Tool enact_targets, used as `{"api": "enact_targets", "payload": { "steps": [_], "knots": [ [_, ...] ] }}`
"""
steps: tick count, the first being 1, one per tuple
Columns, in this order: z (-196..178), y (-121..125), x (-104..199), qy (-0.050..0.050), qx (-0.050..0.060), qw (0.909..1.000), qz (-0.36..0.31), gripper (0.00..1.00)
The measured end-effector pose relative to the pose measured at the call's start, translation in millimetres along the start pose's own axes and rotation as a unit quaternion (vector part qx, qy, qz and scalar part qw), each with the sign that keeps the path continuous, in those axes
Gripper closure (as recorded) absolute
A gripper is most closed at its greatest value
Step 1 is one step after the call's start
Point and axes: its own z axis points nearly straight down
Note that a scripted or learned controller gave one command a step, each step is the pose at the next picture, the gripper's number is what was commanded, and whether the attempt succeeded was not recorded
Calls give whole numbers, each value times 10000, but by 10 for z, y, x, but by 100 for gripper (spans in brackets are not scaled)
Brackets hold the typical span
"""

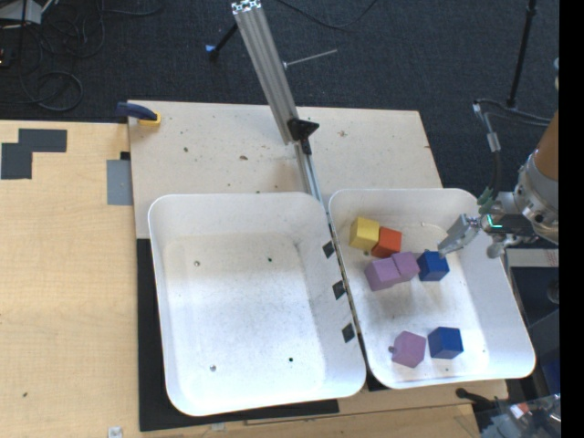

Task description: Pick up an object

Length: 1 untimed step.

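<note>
The right bin (511, 331) holds several small blocks. A yellow block (365, 233) and an orange block (390, 241) touch each other near the bin's far left. Just in front of them lie a larger purple block (390, 270) and a blue block (432, 265), side by side. Nearer the front edge sit a second purple block (409, 348) and a second blue block (445, 341). My gripper (454, 237) reaches in from the right, its tip hanging just up and right of the blue block beside the purple one. Nothing is visibly held.
The left bin (182, 245) stands beside the right one, with black clips (338, 288) along the shared rim. A slanted aluminium post (270, 71) rises behind the bins. A small blue and yellow clamp (140, 113) lies at the bench's far left corner.
</note>
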Motion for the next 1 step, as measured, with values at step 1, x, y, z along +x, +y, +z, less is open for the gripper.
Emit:
{"api": "enact_targets", "payload": {
  "steps": [1],
  "knots": [
    [-23, 2, -9, -5, -23, 10000, 12, 0]
  ]
}}
